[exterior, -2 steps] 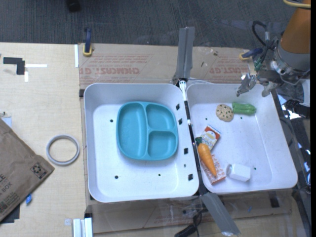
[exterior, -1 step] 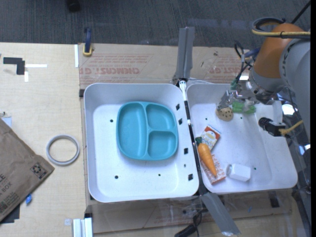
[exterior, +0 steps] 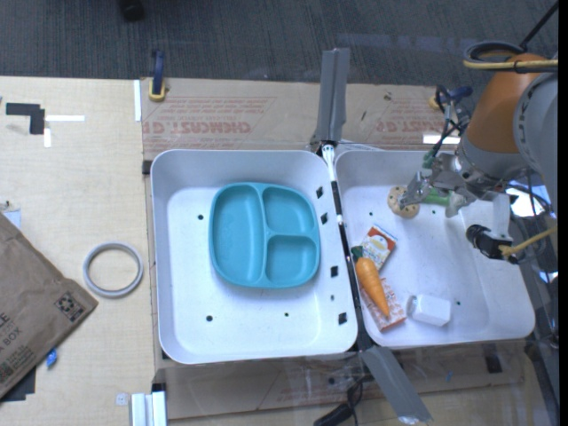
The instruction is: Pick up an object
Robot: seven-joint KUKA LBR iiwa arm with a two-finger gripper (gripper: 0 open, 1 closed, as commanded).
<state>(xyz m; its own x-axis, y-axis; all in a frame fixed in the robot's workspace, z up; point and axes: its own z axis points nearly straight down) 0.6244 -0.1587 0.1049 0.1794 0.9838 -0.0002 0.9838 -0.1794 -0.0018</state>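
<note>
From my seat, the left bin (exterior: 169, 264) bears a teal divided plate (exterior: 264, 235); in the right bin (exterior: 497, 327) lie a carrot (exterior: 373, 288) on a small carton (exterior: 376, 248), then a white block (exterior: 431, 310). The gripper (exterior: 410, 197) hangs at a cookie (exterior: 402, 201) near that bin's back wall, and I cannot tell its state. I judge the cookie light, stiff and brittle, best pinched gently across its edges, with nothing crowding it.

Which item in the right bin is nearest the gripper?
The cookie, right at the gripper near the bin's back edge. The carrot, carton and white block lie farther forward.
</note>
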